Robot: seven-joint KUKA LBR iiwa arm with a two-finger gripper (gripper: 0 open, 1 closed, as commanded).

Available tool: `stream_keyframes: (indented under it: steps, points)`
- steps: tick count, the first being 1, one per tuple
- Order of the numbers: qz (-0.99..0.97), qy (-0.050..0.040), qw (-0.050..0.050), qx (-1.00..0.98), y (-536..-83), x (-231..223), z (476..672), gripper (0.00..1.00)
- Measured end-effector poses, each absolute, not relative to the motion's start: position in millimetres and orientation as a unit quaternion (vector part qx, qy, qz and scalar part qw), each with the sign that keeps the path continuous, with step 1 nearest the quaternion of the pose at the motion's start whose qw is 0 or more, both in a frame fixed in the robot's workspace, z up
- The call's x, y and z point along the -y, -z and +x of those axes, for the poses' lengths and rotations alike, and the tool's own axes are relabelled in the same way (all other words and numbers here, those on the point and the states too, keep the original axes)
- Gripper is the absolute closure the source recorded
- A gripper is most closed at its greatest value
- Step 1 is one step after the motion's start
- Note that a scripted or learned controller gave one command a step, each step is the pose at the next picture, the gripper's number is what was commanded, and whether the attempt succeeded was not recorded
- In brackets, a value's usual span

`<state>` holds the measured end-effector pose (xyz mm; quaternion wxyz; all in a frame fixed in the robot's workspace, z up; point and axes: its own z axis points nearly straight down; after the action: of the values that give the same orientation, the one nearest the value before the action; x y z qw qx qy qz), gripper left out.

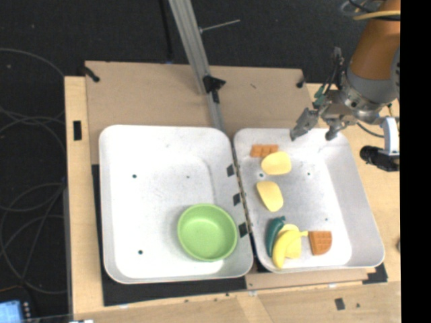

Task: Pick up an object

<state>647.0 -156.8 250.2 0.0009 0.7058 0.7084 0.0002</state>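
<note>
Gripper [315, 131]: jaws spread open, holding nothing, above the right bin's [350, 200] far edge. Green bowl [207, 231]: left bin [135, 200], near corner.

The robot arm [374, 52] is big and round, like a fat tube. Its top part is orange, and below that it turns grey and shiny. A thin grey ring sits up at the very top. Dark wires run down its side. At the end is the gripper [316, 128], small and grey, with two thin dark fingers [301, 126] that look like little sticks.
</note>
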Motion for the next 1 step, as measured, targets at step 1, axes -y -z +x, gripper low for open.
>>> stream_keyframes:
  steps: [1]
  points:
    - [0.706, 0.0002, 0.001, -0.709, -250.2, 157.1, 646.9, 0.0]
